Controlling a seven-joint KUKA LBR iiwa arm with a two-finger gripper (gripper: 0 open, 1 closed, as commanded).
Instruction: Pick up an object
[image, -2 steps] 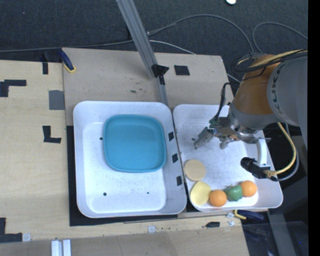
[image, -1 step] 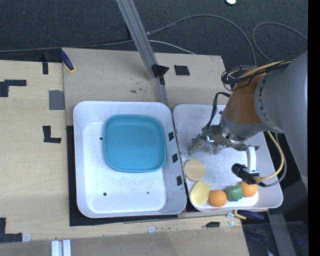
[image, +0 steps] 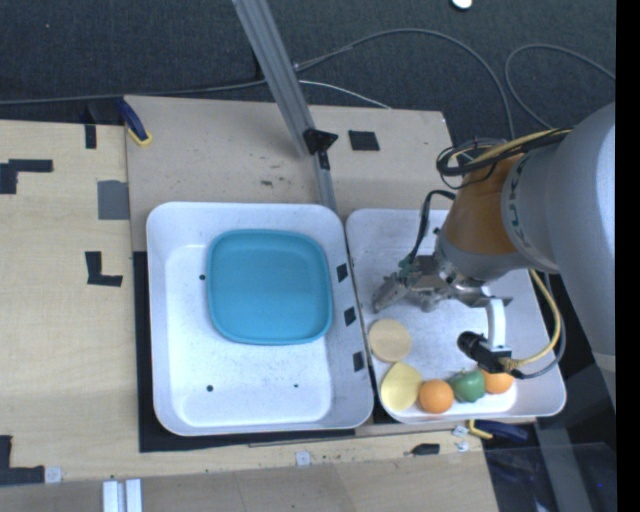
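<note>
Two shallow white bins side by side on a bench, looking down at a slant. In the left white bin (image: 175, 330): a teal square plastic plate with rounded corners (image: 270, 285), lying flat towards the far side and taking up most of the floor there.

Over in the right white bin (image: 535, 400): all the small stuff, bunched along the near edge. From left to right, a pale yellow rounded chunk (image: 400, 385), an orange ball (image: 435, 397) touching it, a green lumpy piece (image: 467, 385) just beside that, then a smaller orange bit (image: 497, 382) at the end. A bit further back, just above the yellow chunk, a beige flat round disc (image: 390, 340) close to the wall between the bins.

Grey arm with the orange band (image: 480, 215) reaching in from the right, over the right bin. Two-finger gripper (image: 405, 298) down low in the middle of that bin, just behind the beige disc, hard to say whether touching it or not. Jaws splayed apart as far as can be made out, nothing caught between them. So nothing picked up, every piece lying on the bin floor.

Black and yellow cables (image: 545, 330) looping off the wrist on the right side.
</note>
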